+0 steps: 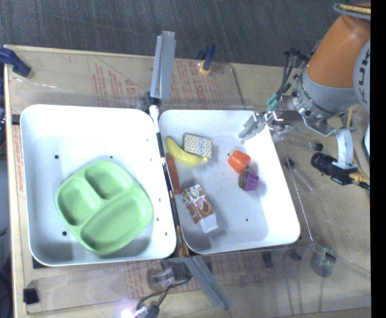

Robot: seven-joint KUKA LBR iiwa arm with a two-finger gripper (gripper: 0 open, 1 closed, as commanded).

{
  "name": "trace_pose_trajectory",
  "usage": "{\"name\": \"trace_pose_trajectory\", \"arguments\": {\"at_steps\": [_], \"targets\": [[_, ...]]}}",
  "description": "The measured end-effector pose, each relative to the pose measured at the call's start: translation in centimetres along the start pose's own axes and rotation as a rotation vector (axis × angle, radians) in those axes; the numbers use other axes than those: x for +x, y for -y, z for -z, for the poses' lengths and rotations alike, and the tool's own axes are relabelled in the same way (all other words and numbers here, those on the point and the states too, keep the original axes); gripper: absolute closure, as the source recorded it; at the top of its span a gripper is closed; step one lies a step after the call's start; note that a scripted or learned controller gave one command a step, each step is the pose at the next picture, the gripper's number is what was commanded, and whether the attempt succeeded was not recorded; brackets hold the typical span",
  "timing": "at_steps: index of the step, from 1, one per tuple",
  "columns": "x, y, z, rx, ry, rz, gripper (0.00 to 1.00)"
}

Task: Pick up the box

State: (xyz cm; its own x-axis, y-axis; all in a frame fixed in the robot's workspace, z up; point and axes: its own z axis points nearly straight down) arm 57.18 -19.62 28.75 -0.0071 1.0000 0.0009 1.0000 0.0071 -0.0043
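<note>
Hand poised over the right bin's far corner; whether it is clenched cannot be told. Box lies well away toward the near wall, apparently awaiting approach.

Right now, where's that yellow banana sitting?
The banana lies in the right bin, near its upper left corner, touching a small patterned box.
</note>
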Motion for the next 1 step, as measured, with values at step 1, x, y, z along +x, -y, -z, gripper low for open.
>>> {"name": "trace_pose_trajectory", "arguments": {"at_steps": [1], "targets": [[5.31, -4.71, -7.82, 0.001, 0.002, 0.080, 0.00]]}}
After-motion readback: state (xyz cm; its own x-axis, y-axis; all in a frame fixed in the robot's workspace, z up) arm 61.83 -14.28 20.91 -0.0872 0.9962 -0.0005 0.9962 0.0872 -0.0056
